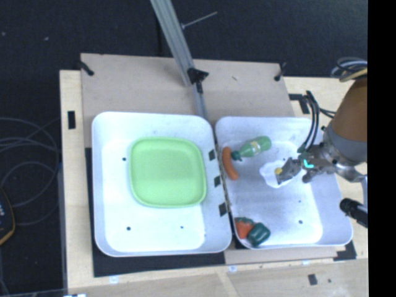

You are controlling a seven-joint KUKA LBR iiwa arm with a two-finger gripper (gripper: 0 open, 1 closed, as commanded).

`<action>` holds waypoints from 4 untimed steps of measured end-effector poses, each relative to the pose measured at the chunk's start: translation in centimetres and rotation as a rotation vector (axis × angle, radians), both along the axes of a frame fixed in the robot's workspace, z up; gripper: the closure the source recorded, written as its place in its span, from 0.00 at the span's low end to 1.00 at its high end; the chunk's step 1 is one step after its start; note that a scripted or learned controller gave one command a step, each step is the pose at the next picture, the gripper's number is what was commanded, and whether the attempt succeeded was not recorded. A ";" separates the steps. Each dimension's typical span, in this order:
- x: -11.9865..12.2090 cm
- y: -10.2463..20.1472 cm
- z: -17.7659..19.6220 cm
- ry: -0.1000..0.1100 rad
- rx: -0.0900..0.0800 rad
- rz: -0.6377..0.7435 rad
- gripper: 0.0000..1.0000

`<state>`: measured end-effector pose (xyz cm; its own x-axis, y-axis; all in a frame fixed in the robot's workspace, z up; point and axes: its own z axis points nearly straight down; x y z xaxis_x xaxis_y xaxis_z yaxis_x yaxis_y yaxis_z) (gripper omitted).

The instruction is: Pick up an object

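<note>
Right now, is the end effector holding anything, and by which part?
Cannot be told: the end effector sits over a clear plastic item in the right bin, contact unclear.

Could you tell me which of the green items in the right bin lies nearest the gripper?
The pale green bottle, lying on its side just left of the gripper. The dark green block sits farther off, in the bin's bottom-left corner.

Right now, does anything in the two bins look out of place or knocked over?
Nothing is spilled or visibly damaged. The green bottle lies on its side in the right bin, beside an orange sausage-shaped item. The green plate sits flat in the left bin. The gripper is over a small clear cup.
</note>
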<state>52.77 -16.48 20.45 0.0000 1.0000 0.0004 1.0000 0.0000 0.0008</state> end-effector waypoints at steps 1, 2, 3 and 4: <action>0.0 0.0 0.0 0.000 0.000 0.000 0.00; -0.4 0.4 -4.4 0.004 0.000 -0.001 0.00; -1.3 0.9 -10.1 0.005 0.000 -0.001 0.00; -1.2 0.9 -10.4 0.000 -0.001 -0.001 0.00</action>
